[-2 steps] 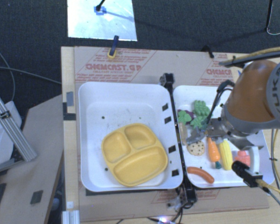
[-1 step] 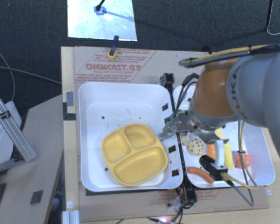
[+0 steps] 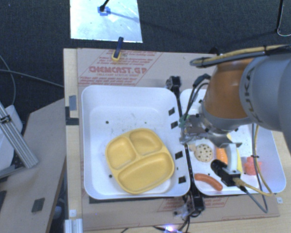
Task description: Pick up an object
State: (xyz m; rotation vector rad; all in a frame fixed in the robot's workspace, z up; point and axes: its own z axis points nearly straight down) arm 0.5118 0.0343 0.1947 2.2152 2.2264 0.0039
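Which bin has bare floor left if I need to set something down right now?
The left bin: bare floor along its far side and down its left side, beside the yellow divided plate. The right bin is crowded: the arm hangs over its far half, while the cookie, sausage and orange pieces fill the near part.

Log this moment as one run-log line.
arm: over right bin | yellow divided plate: left bin | cookie, sausage: right bin | grasp: unconfirmed
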